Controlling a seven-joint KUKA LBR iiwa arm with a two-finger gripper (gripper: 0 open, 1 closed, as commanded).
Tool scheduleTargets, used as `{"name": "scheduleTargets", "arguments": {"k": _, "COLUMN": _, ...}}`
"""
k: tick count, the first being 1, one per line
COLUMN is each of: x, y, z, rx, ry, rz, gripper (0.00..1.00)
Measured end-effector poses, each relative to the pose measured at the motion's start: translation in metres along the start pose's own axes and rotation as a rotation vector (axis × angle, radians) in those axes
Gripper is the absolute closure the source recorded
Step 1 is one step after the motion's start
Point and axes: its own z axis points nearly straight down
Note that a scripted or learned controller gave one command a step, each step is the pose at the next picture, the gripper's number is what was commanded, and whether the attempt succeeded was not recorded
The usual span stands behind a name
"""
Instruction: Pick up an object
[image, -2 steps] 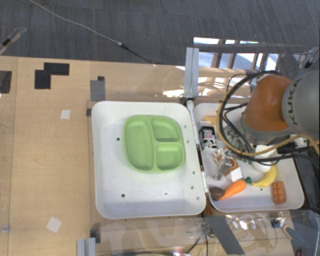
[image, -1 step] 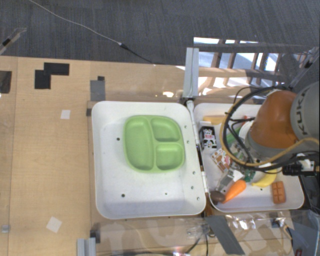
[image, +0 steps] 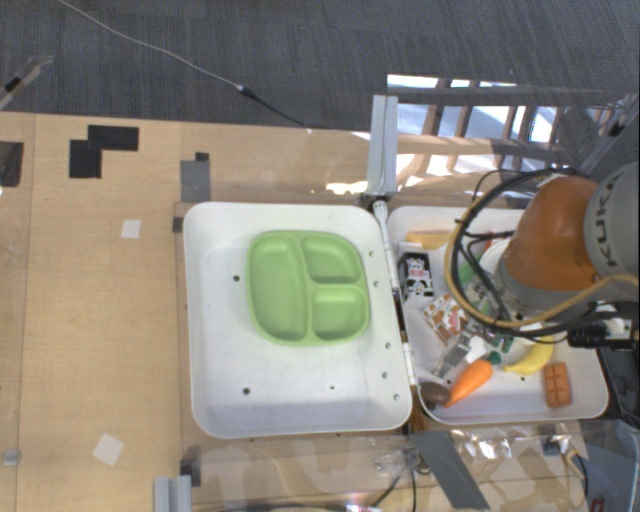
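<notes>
Jaws apart or together: I cannot tell, since the gripper (image: 461, 354) sits low in the right bin (image: 590, 405) under the arm's wrist and cables. It is near the bin's front edge, its tip just beside the thick end of the carrot (image: 470, 382); nothing can be seen held in it.

By size, the bench (image: 90, 330) comes first, with broad bare wood to the left of both bins. The left bin (image: 290, 410) holds a green divided plate (image: 305, 285) near its middle, with a free white floor all round it, widest along the front edge. The right bin touches the left one along their shared rims. The arm (image: 550, 235), grey with its orange band, covers the right bin's back and right parts, so little open floor shows there.

The task's things lie crowded in the right bin. The carrot lies tilted near the front edge, its tip pointing to the front left corner, where a small dark brown thing (image: 432, 392) lies. A banana (image: 530, 360) lies just right of the carrot. An orange-brown block (image: 556, 385) sits by the front right corner, near the rim. A patterned packet (image: 444, 316) lies just behind the gripper. A black-and-white carton (image: 415, 275) stands close to the left rim.
</notes>
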Motion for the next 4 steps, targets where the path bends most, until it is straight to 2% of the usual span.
{"name": "scheduleTargets", "arguments": {"k": 1, "x": 0.028, "y": 0.011, "z": 0.0, "rx": 0.0, "ry": 0.001, "rz": 0.094, "gripper": 0.0}}
{"name": "scheduleTargets", "arguments": {"k": 2, "x": -0.052, "y": 0.048, "z": 0.0, "rx": 0.0, "ry": 0.0, "rz": 0.161, "gripper": 0.0}}
{"name": "scheduleTargets", "arguments": {"k": 4, "x": 0.02, "y": 0.012, "z": 0.0, "rx": 0.002, "ry": 0.0, "rz": 0.262, "gripper": 0.0}}
